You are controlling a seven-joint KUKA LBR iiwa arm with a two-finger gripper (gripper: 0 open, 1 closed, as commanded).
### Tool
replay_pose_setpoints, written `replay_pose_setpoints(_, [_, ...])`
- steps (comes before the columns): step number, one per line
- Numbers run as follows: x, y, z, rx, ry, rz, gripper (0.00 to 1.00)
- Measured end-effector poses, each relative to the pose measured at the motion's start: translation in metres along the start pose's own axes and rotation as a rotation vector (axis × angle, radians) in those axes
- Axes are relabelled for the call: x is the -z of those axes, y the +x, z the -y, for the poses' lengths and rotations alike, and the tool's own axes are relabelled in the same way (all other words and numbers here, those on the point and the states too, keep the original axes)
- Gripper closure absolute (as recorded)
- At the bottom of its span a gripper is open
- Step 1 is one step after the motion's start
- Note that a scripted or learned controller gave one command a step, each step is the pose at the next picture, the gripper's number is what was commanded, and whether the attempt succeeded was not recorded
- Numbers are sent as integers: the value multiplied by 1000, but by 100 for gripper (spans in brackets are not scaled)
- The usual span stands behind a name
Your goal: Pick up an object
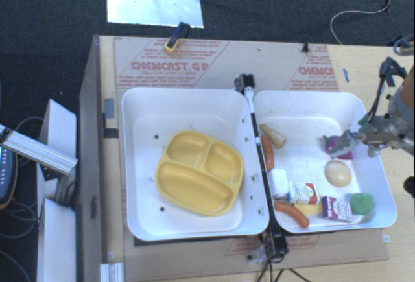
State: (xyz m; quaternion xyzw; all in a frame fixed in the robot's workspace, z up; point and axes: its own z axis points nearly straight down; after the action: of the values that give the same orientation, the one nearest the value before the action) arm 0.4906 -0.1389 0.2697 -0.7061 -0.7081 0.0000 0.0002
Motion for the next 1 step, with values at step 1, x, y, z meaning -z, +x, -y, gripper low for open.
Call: replay_pose_setpoints(1, [-115,-44,-24,-2,1,0,0])
